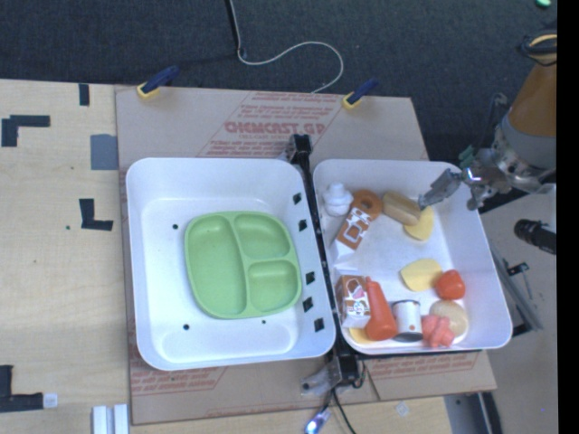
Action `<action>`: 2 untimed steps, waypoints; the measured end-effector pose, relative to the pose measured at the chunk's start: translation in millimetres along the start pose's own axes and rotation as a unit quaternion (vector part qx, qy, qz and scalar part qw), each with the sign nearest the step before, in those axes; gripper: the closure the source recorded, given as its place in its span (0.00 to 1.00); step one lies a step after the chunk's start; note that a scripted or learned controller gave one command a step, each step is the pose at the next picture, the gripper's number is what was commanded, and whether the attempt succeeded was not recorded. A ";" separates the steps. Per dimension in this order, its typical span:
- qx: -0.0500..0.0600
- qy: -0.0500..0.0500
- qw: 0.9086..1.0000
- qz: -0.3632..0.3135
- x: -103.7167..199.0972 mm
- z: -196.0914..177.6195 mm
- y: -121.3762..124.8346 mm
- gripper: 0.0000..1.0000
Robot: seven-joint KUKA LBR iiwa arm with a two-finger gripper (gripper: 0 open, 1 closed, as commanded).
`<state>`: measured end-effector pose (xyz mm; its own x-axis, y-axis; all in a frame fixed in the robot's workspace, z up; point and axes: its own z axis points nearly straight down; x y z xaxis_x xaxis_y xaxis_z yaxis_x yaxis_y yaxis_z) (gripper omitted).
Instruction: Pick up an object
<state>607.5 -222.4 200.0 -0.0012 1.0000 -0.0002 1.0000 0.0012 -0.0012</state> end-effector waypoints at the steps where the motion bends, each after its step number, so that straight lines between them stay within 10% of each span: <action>1: -0.009 -0.001 1.000 -0.004 70.0 -160.7 -20.4 0.00; 2: -0.003 0.001 1.000 -0.004 136.5 -206.8 -79.2 0.00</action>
<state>528.4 -85.9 406.8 -0.0083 1.0000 0.0019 1.0000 0.0083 0.0046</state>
